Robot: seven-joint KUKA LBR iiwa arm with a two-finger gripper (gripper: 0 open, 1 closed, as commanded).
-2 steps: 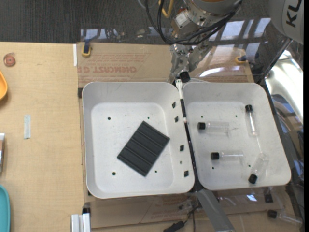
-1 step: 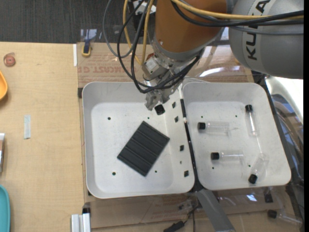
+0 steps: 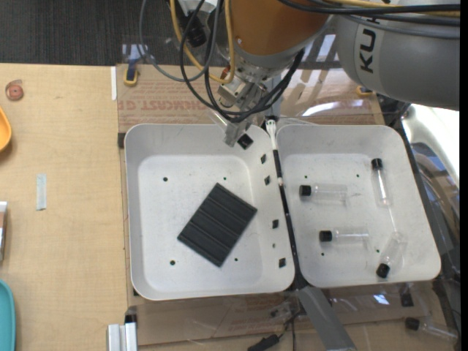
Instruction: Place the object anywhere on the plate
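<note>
The arm point(image 3: 395, 39) is a smooth grey casing bearing black KUKA lettering (cut off by the frame edge), and next to it sits a broad, glossy orange band point(image 3: 274, 13). Black and yellow cables point(image 3: 191, 50) loop loosely around the wrist. Below the band sits a small metal-grey pincer point(image 3: 240, 131) assembly with a black tip.

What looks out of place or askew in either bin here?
Nothing is spilled or damaged. The black ribbed plate lies turned diagonally in the left bin. Four clear vials lie on their sides, scattered at differing angles, in the right bin.
</note>
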